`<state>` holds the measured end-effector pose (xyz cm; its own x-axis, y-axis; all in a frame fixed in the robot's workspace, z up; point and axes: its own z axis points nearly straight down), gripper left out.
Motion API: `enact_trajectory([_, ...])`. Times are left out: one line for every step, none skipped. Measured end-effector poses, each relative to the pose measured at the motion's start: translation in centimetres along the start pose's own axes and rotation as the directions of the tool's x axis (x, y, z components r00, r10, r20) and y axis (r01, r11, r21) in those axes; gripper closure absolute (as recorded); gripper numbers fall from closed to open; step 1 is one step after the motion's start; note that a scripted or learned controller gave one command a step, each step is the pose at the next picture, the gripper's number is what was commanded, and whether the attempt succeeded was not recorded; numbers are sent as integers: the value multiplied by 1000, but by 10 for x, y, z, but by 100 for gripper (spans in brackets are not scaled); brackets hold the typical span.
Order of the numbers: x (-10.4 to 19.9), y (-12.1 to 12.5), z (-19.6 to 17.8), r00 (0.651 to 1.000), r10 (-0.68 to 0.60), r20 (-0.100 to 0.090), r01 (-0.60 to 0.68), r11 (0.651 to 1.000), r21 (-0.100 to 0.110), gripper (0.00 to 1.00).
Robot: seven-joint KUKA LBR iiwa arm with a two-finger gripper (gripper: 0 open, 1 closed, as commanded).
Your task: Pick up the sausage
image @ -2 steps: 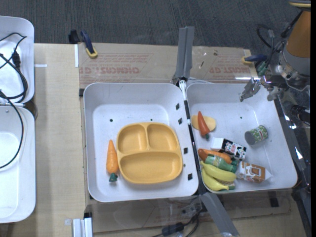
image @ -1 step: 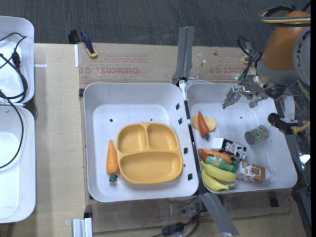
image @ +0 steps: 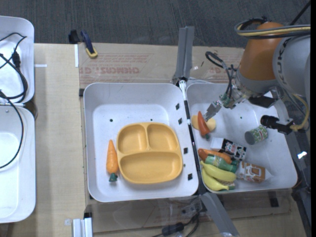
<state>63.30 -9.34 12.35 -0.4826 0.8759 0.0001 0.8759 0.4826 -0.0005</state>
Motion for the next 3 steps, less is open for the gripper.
enact_trajectory([-3,-14,31,995,-102,1,102,995,-1,0])
enact_trajectory([31,-67,32,988,-153,0,153,988,-1,0])
enact_trajectory([48,-116,31,1000,-7,1,7,1000,-3,0])
